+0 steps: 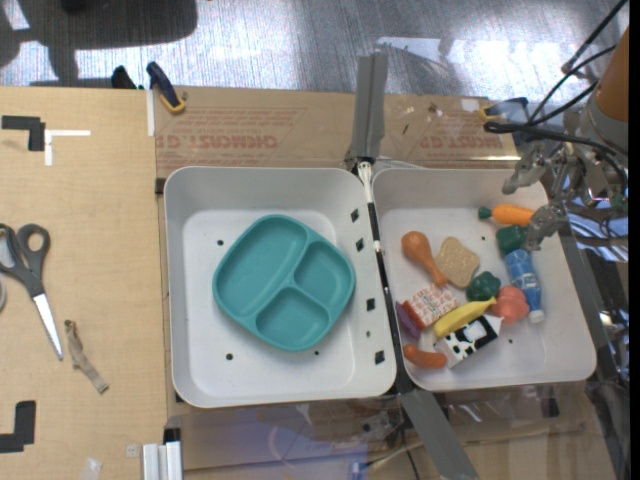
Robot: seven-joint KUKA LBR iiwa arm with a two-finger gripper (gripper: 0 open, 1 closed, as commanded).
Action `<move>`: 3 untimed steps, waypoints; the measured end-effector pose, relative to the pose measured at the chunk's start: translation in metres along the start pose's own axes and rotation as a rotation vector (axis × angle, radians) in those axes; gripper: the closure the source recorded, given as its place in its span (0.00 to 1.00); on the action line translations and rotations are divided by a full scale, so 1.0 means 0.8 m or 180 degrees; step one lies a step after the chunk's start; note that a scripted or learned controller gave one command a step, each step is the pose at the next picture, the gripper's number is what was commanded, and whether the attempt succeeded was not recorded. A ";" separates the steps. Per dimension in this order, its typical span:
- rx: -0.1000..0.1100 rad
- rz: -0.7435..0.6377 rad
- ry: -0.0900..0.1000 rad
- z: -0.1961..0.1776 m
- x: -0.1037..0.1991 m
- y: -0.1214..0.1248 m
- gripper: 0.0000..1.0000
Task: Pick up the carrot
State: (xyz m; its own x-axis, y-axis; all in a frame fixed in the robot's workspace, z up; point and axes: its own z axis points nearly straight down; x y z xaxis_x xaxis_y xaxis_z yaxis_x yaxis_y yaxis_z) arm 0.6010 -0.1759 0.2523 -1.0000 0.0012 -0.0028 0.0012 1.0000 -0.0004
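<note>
The carrot (514, 213), orange with a small green top at its left end, lies in the far right part of the right bin (570, 368). My gripper (534, 200) hangs right over it, reaching in from the right. Its two grey fingers (522, 174) stand apart, one behind the carrot and one in front of its right end. They look open, and I cannot tell whether they touch the carrot.
Toy foods crowd the right bin: a drumstick (422, 253), bread slice (458, 260), blue bottle (523, 276), banana (465, 316) and a cow-patterned block (472, 338). A teal divided plate (285, 283) lies in the left bin (185, 368). Scissors (32, 278) rest on the bench at left.
</note>
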 end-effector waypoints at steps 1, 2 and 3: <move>0.0003 -0.0162 -0.0007 0.063 -0.061 -0.044 0.00; 0.0004 0.0479 -0.0014 -0.013 -0.074 -0.057 0.00; 0.0000 0.0652 -0.0001 0.120 -0.049 -0.056 0.00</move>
State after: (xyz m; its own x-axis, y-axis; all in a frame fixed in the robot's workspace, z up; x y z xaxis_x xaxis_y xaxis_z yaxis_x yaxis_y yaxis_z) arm 0.6408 -0.2204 0.1561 -0.9788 0.2047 -0.0030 0.2047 0.9788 0.0002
